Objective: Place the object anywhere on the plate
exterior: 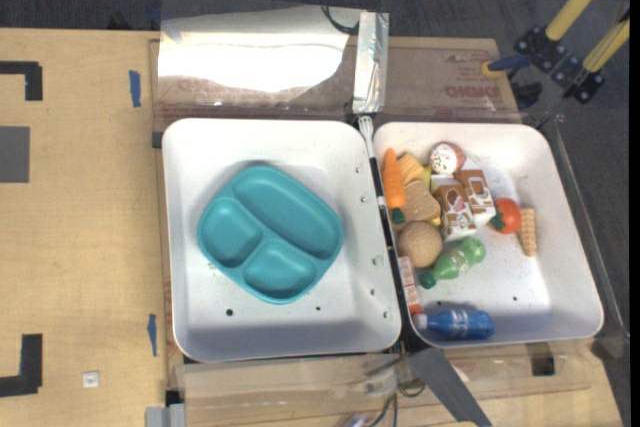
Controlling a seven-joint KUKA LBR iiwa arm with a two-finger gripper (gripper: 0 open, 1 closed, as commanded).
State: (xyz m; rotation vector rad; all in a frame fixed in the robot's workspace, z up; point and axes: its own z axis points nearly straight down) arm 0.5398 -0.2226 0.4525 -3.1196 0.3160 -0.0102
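A teal plate [270, 231] with three compartments is seen in the left bin [190, 315]; toys are heaped in the right bin [560, 305]: a carrot [394, 179], a potato [421, 242], a green bottle [458, 258], a blue bottle [457, 322] lying near the front wall.

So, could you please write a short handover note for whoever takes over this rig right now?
Plate: the teal three-compartment plastic plate sits in the left white bin, with nothing on it.
Objects: all in the right white bin. A clustered pile of toy food includes an orange carrot, a tan potato-like piece and a green bottle-shaped piece. A blue bottle lies apart by the near wall.
Done: nothing placed yet.
Left: pick one object from the right bin and set it anywhere on the plate.
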